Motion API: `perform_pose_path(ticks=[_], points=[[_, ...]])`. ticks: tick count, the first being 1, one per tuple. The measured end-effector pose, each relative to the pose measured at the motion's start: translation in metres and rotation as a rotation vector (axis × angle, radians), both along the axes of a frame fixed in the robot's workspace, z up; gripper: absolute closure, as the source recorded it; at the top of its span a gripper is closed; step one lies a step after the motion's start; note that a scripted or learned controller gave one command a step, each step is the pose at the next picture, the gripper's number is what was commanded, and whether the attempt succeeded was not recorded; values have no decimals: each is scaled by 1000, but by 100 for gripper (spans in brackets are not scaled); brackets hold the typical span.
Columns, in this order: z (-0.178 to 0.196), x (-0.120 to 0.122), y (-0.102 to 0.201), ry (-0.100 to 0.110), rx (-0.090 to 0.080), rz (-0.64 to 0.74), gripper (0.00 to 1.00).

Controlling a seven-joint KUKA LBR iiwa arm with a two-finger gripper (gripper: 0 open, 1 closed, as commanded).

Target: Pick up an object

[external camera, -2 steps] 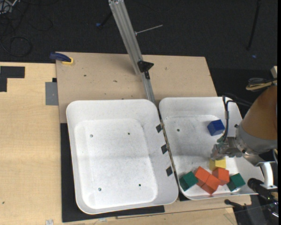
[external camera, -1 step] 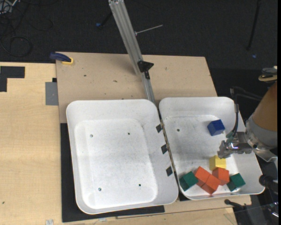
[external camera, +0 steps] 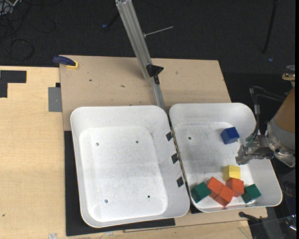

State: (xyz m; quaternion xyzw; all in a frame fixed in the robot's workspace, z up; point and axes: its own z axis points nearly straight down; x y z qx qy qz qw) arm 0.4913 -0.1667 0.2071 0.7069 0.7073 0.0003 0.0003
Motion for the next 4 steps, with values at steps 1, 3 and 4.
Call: perform_pose_path(ticks=[1, 3, 4], points=[[-7, 9, 50, 4, 3, 4, 100], [-10, 35, 163, 3, 3, 6, 100], [8, 47, 208, 2, 2, 3, 100]])
